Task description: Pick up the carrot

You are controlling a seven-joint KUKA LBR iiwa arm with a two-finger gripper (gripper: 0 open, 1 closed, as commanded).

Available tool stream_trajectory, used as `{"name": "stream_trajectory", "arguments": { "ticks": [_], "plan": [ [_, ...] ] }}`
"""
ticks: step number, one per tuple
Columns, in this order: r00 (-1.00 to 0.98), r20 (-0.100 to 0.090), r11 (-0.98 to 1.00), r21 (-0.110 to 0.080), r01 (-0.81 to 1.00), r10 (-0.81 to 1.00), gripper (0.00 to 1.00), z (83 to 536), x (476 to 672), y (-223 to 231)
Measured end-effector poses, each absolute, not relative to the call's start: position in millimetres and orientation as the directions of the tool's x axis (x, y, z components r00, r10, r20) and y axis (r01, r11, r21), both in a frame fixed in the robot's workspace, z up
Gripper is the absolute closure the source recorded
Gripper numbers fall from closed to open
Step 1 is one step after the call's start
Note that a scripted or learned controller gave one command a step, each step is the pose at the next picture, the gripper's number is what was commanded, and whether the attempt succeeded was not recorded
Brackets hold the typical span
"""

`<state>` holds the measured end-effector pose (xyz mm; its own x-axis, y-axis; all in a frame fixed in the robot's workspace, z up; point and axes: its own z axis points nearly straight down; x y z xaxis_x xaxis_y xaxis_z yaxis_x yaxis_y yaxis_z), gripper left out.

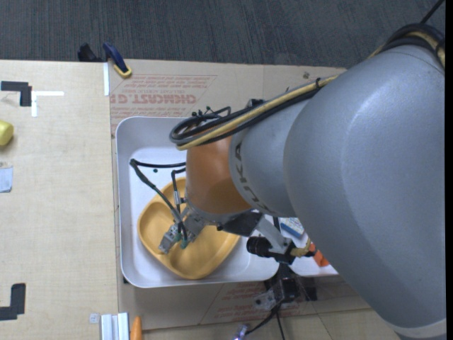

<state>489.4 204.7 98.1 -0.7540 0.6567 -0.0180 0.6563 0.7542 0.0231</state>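
A small orange piece point(320, 258), possibly the carrot, peeks out from under the arm at the bin's lower right; most of it is hidden. My gripper point(172, 239) hangs low over a yellow bowl point(159, 225) in the left part of the white bin point(131, 190), well left of the orange piece. The grey arm with its orange band point(209, 179) covers most of the bin's right side.
A blue-and-white packet point(291, 227) shows partly beside the arm near the orange piece. A black cable point(145, 174) loops over the bin's left part. On the bench at far left lies a yellow object point(4, 133). A blue clamp point(117, 59) sits at the cardboard's top edge.
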Motion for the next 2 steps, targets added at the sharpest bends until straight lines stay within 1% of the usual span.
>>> {"name": "stream_trajectory", "arguments": {
  "ticks": [1,2],
  "plan": [
    [-0.749,-0.038,0.749,0.038,0.661,0.662,1.00,108.1,497.0,201.0],
    [-0.835,-0.037,0.836,0.037,0.548,0.549,1.00,101.9,494.0,168.2]
  ]
}}
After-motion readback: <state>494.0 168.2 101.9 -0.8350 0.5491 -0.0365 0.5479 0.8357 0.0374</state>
